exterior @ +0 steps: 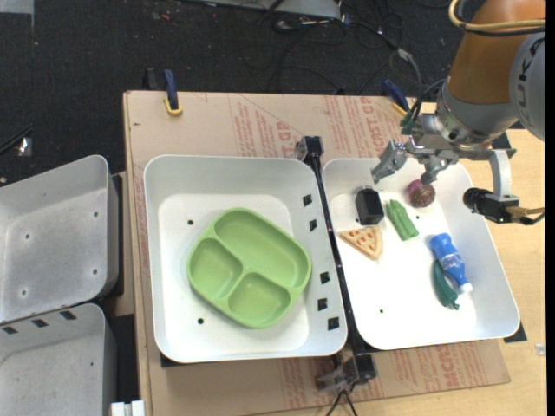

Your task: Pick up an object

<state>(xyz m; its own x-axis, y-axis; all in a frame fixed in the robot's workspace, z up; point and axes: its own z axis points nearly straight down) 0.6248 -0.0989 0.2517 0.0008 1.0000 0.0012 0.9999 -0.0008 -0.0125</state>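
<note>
Here, claw (408, 166) spread, purple ball (422, 193) just below

My pickings, right of frame | black block (368, 206) | pizza slice (362, 242) flat | green stick (401, 219) | purple ball (422, 194) | blue bottle (449, 260) lying | teal piece (446, 288)

light: bright, even, overhead | shadows: soft | focus: slightly soft | floor: dark

Open two-finger gripper (409, 167) seen above right bin (486, 319) | small round purple object (422, 193) just below jaws | nothing held between fingers
</note>
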